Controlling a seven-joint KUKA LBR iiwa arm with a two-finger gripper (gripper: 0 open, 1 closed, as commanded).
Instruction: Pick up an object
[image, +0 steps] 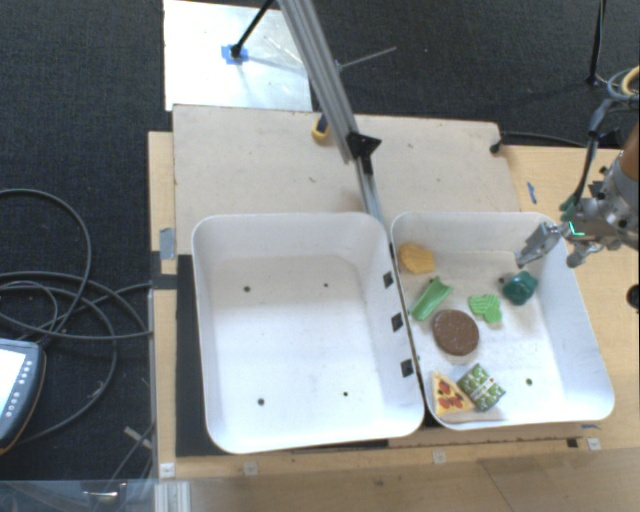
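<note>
Camera view, gripper (556, 247), no legible writing

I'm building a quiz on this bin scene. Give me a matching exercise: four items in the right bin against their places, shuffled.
Things:
1. yellow lump
2. brown disc
3. pizza slice toy
4. dark teal object

Places:
A. middle of the right bin
B. just below the tool
C. far corner by the divider
D. near edge, beside the green patterned block

Pairs: 1-C, 2-A, 3-D, 4-B
</note>
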